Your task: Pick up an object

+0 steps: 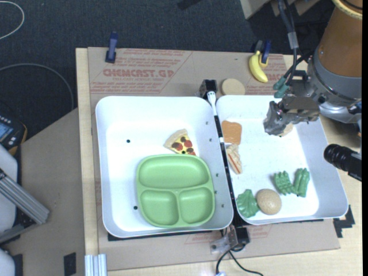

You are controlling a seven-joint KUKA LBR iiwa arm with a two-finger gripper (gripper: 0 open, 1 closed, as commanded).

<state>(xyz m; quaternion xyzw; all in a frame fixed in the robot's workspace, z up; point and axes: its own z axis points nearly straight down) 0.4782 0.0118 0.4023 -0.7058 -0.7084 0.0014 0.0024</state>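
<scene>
arm: grey body with orange band comes in from the upper right, wrist over the far right part of the right bin.
gripper: hangs over the right bin's upper area, right of the orange slab; metal head looks tilted toward the bin floor.
fingers: blurred and dark at the tip, cannot tell if released or clenched; nothing visibly between them.
right bin: white, shallow, touching the left bin along a black seam.
orange slab: flat, at the right bin's left wall, left of the gripper and apart from it.
striped piece: just below the orange slab, lying along the same wall; possibly a sandwich or bacon toy, too small to tell.
green leafy toy: near corner of the right bin, just beside the tan ball.
tan ball: roundish, between the leafy toy and the green pair.
green pair: two knobbly green pieces side by side, well below the gripper.
left bin: holds the tray and the pizza.
green tray: three compartments, near side of the left bin.
pizza slice: just above the tray's far edge.
banana: on the table beyond the right bin.
tan disc: on the table, just outside the right bin's far edge.
</scene>
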